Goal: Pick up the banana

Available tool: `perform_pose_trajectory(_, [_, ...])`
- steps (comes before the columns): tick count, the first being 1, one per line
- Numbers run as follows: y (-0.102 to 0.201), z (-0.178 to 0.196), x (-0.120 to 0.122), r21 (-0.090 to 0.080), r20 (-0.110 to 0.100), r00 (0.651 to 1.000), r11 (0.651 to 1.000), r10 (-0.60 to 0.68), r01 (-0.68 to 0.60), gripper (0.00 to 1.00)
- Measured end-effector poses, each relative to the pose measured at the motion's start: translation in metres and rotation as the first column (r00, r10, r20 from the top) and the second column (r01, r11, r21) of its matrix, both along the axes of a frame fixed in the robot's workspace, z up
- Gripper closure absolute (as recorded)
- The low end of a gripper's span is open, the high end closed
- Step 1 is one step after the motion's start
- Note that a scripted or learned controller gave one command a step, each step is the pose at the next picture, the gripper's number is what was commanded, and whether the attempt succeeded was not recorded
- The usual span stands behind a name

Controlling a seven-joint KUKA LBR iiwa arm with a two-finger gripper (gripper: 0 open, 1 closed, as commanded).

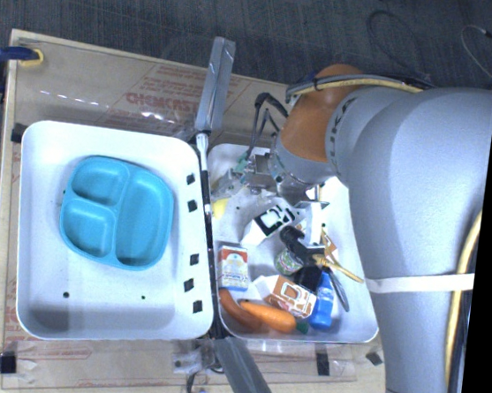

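Gripper (pixel 262 177): upper part of right bin (pixel 346 324), open or closed cannot be told
Banana (pixel 218 206): left of gripper, near divider

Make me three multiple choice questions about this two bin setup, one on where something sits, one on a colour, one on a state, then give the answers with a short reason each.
1. Where does the blue divided tray lie?
A. In the left bin
B. In the right bin, among the clutter
C. On the bench outside both bins

2. What colour is the carrot-like piece at the right bin's near edge?
A. Green
B. Orange
C. White

3. How does the arm stand?
A. Parked off the bench
B. Reaching over the left bin
C. Reaching over the right bin

Answers:
1 A, the tray lies alone on the left bin's white floor.
2 B, it is orange, lying beside a small printed box.
3 C, the arm's orange band and wrist hang above the right bin's far end.
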State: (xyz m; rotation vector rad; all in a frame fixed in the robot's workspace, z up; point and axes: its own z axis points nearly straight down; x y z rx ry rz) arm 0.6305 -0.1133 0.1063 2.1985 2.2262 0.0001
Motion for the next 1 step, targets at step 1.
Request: perform_pose_trajectory(1, [-0.0024,-0.0101,0.0139,-0.002,0.000,1.000,1.000,-0.008,0.008,0.00])
